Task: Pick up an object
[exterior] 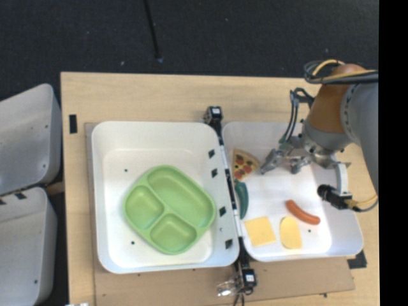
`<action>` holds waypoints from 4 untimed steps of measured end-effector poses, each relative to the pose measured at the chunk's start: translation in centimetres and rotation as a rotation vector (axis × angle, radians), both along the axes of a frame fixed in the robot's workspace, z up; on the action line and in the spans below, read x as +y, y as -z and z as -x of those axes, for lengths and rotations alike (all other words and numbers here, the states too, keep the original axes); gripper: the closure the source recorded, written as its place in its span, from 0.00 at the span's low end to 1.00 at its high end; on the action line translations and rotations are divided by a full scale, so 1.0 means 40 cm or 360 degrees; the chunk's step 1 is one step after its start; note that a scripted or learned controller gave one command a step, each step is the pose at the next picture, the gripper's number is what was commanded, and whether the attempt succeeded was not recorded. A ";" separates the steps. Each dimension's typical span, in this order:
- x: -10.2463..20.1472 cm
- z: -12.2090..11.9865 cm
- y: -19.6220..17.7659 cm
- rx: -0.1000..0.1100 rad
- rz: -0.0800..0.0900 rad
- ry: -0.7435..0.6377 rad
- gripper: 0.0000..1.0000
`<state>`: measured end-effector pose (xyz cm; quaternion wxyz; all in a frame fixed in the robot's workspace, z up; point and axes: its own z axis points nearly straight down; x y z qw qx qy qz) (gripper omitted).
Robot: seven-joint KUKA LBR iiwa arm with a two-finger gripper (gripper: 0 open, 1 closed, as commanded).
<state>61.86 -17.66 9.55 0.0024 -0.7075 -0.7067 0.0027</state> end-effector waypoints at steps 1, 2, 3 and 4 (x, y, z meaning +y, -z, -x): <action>-0.002 -0.002 -0.023 0.0000 -0.0001 0.0000 1.00; 0.004 -0.023 -0.132 -0.0014 0.0000 -0.0007 1.00; 0.008 -0.015 -0.282 -0.0014 0.0000 -0.0008 1.00; 0.006 -0.009 -0.435 -0.0017 0.0002 -0.0010 1.00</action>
